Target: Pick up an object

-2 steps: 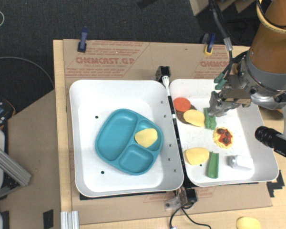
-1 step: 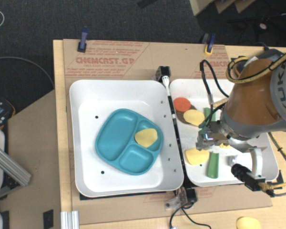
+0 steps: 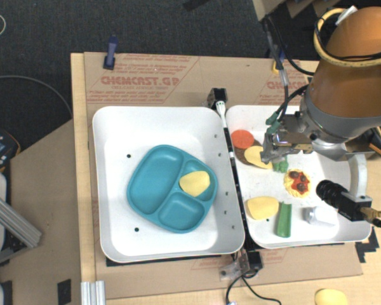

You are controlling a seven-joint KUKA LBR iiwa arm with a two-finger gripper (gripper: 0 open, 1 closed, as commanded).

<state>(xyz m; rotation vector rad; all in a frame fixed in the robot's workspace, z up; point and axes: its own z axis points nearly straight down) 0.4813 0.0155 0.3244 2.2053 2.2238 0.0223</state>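
Note:
My gripper (image 3: 274,158) hangs low over the right bin (image 3: 343,234), its tip down among the toys at the bin's upper left. Right under it lie a yellow-and-brown piece (image 3: 256,157) and a small green piece (image 3: 280,166). An orange-red disc (image 3: 242,138) sits just left of the gripper. A small pizza-like toy (image 3: 297,182), a yellow lump (image 3: 262,207), a green stick (image 3: 284,219) and a grey piece (image 3: 317,216) lie nearer the front.
The left bin (image 3: 114,132) holds a teal divided plate (image 3: 153,186) with a yellow lump (image 3: 194,183) in one compartment. A black part (image 3: 336,196) juts over the right bin's right side. Another yellow object (image 3: 329,297) lies off the bench at the bottom.

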